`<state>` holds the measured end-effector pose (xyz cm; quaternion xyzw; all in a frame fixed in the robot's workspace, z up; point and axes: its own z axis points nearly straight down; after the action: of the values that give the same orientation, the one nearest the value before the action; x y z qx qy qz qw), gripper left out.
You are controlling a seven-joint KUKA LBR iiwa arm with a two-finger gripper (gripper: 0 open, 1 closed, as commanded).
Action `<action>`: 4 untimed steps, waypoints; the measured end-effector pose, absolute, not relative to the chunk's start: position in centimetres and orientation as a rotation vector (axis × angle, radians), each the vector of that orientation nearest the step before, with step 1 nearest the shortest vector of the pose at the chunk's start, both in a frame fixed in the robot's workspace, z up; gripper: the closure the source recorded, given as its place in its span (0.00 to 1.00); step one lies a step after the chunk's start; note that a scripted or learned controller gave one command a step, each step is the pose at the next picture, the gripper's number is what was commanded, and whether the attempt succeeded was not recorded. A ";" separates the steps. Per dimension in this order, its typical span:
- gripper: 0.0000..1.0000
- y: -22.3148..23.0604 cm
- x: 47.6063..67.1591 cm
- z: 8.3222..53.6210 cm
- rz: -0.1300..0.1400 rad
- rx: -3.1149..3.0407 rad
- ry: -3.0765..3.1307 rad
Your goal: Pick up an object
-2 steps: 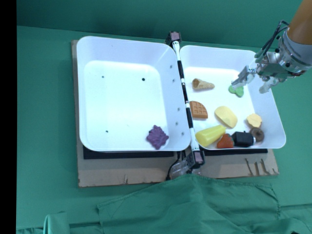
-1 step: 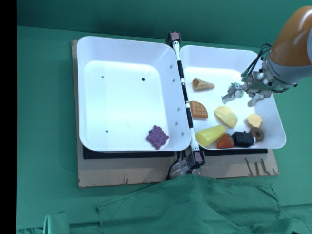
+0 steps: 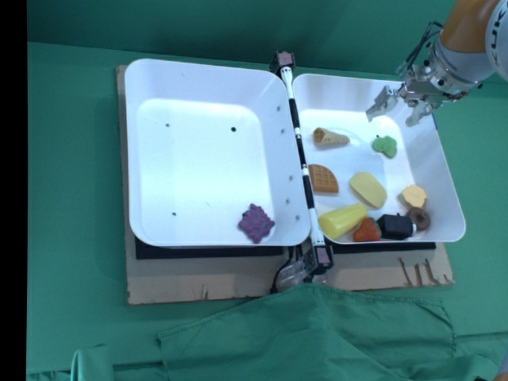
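My gripper [image 3: 399,109] hangs open over the far right part of the right bin [image 3: 444,181], with nothing between its fingers. Just below it lies a small green piece [image 3: 385,145]. The right bin also holds an ice-cream cone [image 3: 329,138], a brown waffle [image 3: 322,179], a pale yellow potato-like piece [image 3: 368,190], a yellow pepper-like piece [image 3: 342,221], a red-orange piece [image 3: 367,231], a black object [image 3: 394,226], a tan piece [image 3: 413,196] and a brown doughnut [image 3: 418,218]. A purple grape bunch [image 3: 255,223] lies in the left bin [image 3: 159,86], at its near right corner.
The two bins meet at a black-and-white divider rail [image 3: 300,161] with clamps at both ends. They rest on a cardboard sheet [image 3: 198,288] over green cloth. A rumpled green cloth fold [image 3: 317,332] lies in front of the bench.
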<state>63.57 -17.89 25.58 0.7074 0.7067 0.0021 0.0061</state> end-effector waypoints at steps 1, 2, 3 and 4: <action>0.00 -15.7 59.2 19.2 0.007 2.216 2.210; 0.00 -19.0 56.3 29.2 0.008 2.218 2.202; 0.00 -18.8 46.2 26.6 -0.005 2.234 2.213; 0.00 -18.0 56.6 28.3 0.008 2.211 2.215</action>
<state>56.65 -18.01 28.25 0.7064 0.7078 0.0025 0.0059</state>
